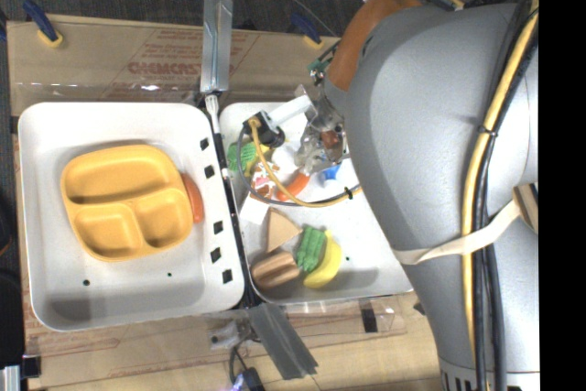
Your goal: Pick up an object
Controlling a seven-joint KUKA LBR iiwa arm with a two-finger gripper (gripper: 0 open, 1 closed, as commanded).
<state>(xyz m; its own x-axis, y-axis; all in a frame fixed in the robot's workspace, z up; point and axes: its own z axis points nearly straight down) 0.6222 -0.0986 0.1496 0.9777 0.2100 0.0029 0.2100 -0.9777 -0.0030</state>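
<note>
The grey arm with the orange band reaches in from the right and fills much of the right bin's upper half; its two-finger gripper point(322, 142) hangs low over the far end of the shallow white right-hand bin point(366, 238), amid a knot of cables and small toys; whether it is spread or closed cannot be told, since the wrist and clutter hide it, and nothing can be seen held in it.

Candidates for the pick lie toward the near end of that bin, down the view from the gripper: a small orange carrot-like piece point(295, 185) lies just below the gripper, its long axis slanting from lower left to upper right; further down sit a tan wedge-shaped block point(282, 227), a green ridged toy point(311, 245) resting against a yellow rounded toy point(327, 266), and a brown cylinder-like piece point(275, 270) near the front-left corner; a green item point(242, 157) sits by the divider wall to the gripper's left.

The left-hand white bin point(46, 288) holds a yellow compartment tray point(124, 201), well apart from the gripper across the divider.

In my judgement the orange piece is the nearest target; the move turns on a short shift toward the near end and closing across its slanted axis.
</note>
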